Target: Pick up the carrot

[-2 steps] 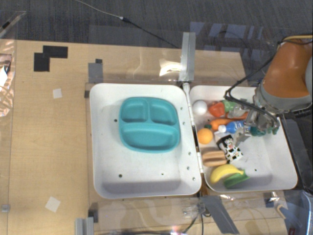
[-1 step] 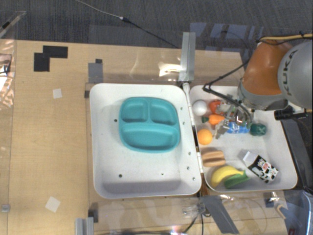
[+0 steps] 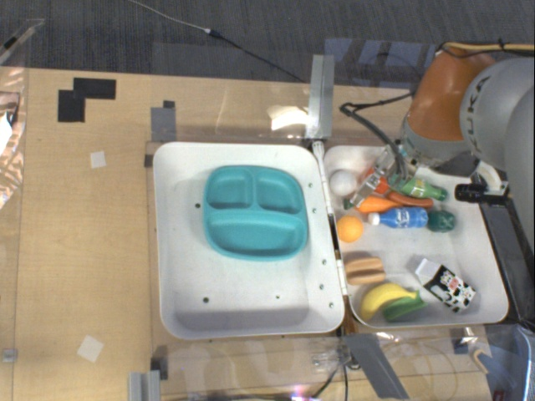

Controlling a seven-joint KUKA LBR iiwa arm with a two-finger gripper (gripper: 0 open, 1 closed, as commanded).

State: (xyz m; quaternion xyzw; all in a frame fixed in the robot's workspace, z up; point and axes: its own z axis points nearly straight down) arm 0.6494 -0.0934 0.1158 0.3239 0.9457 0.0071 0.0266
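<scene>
Half carrot (image 3: pixel 393 205) hidden — fingers (image 3: pixel 386 172) blurred.

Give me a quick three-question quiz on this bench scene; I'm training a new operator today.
1. True or false: the teal tray lies in the left bin.
2. Which lies nearest the gripper: A carrot, B banana, C hot dog?
3. What colour is the ball beside the blue bottle?

Key: 1 true. 2 A. 3 orange.
</scene>
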